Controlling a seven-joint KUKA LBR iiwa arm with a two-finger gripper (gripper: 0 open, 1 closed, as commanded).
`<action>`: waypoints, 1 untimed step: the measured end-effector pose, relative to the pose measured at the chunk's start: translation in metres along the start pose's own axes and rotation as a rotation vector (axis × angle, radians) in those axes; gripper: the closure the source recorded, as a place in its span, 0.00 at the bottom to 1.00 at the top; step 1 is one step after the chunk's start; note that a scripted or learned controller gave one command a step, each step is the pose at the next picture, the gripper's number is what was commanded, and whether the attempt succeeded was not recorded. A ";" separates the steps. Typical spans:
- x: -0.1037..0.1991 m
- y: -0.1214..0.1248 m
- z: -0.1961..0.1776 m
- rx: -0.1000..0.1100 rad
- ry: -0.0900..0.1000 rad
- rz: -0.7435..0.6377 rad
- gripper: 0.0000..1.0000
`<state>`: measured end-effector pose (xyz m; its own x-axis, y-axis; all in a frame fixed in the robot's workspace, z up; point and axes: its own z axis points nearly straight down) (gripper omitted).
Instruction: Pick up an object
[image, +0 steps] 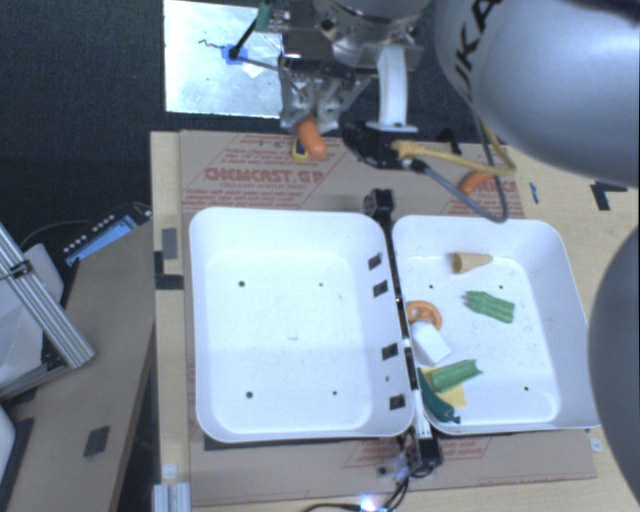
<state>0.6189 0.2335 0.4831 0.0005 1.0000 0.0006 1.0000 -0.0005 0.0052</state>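
- The two-finger gripper (312, 118) hangs beyond the far edge of the bins, above the brown cardboard sheet (250, 165), with a small orange object (311, 139) at its tips; it appears to be pinching that piece, though the blur there leaves this uncertain.
- The other candidates lie in the right white bin (545, 250): a tan cone-shaped piece (470, 262), a dark green ridged piece (489, 306), an orange ring (423, 313), a white block (431, 345) and a green pod-like piece (448, 376) over something yellow.
- Risk: the orange object looks caught only at the tips, so a quick swing could shake it loose onto the cardboard, outside both bins.
- The grey arm (530, 70) is cut off by the frame's edges.
- The fingertips merge with cables and metal fittings, so the contact points are hard to make out.
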 end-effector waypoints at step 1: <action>-0.102 0.038 0.004 0.003 -0.004 0.009 1.00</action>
<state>0.6570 0.1310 0.4793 0.0092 1.0000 -0.0031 1.0000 -0.0092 0.0025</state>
